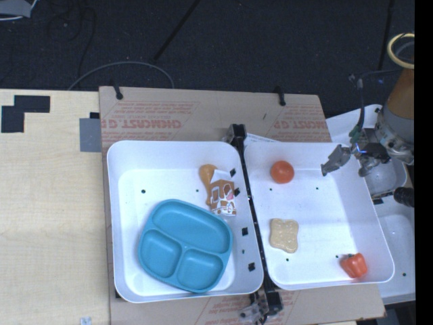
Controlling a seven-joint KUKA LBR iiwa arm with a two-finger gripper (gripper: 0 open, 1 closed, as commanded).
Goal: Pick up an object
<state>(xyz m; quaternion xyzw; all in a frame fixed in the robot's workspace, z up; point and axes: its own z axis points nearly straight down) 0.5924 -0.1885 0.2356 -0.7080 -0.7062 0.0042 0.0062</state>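
Observation:
The right bin (325, 283) holds a red tomato-like ball (282, 172) at its back left, a beige bread-shaped piece (284, 235) in the middle, and a red-orange pepper-like piece (354, 265) at the front right corner. My gripper (352, 160) hovers over the bin's back right edge, well right of the red ball. Its fingers are spread apart with nothing between them.
The left bin (125, 181) holds a blue divided plate (184, 244), a tan piece (207, 175) and a small patterned carton (222, 198) near the divider (245, 202). Cardboard lies under both bins. A wooden bench top extends to the left.

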